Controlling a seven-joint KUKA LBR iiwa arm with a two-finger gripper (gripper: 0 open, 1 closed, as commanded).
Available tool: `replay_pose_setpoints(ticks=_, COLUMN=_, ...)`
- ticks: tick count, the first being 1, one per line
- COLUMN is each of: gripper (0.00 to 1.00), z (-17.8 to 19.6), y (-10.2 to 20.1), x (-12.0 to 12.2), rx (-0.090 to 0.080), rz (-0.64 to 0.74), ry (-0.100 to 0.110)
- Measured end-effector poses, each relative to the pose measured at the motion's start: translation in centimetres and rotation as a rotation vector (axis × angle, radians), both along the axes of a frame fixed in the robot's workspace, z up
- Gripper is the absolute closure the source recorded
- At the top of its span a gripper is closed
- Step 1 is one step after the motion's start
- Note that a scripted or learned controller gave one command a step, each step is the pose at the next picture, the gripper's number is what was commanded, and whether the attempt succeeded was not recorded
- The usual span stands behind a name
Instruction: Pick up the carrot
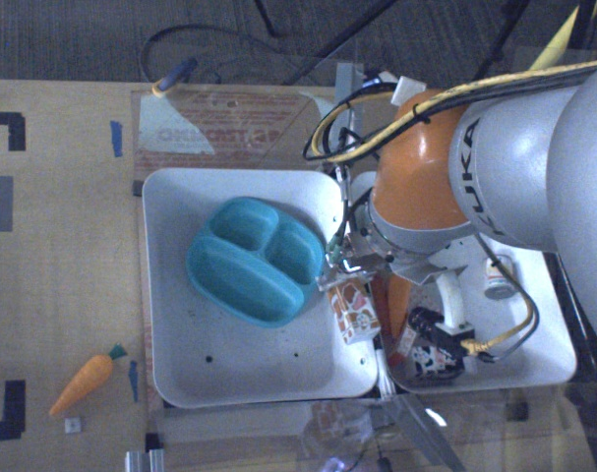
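Camera view, one carrot point(82, 383), one teal tray point(254, 261), two white bins point(170, 362)

Orange carrot point(83, 383); teal tray point(256, 260); white bins point(170, 264).

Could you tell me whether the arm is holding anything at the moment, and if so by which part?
It cannot be told: the wrist hides the claw. The carrot lies on the bench, outside both bins, far from the arm.

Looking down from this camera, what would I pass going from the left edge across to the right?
Carrot on the bench outside the bins → teal divided tray in the left white bin → small printed carton at the seam between the bins → orange-banded robot arm over the right bin.
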State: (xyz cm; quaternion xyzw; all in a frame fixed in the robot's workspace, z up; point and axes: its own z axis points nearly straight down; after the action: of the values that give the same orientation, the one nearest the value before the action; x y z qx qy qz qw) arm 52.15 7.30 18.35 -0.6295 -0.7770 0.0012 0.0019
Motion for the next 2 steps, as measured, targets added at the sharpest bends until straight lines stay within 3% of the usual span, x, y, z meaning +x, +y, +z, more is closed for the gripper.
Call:
replay_pose_setpoints(ticks=1, gripper=1.0, z=0.1, y=-6.6, x=-0.2, rx=-0.001, rz=0.097, ry=-0.004)
replay_pose_setpoints(ticks=2, gripper=1.0, z=0.0, y=0.1, x=-3.3, rx=0.001, rz=0.313, ry=-0.002)
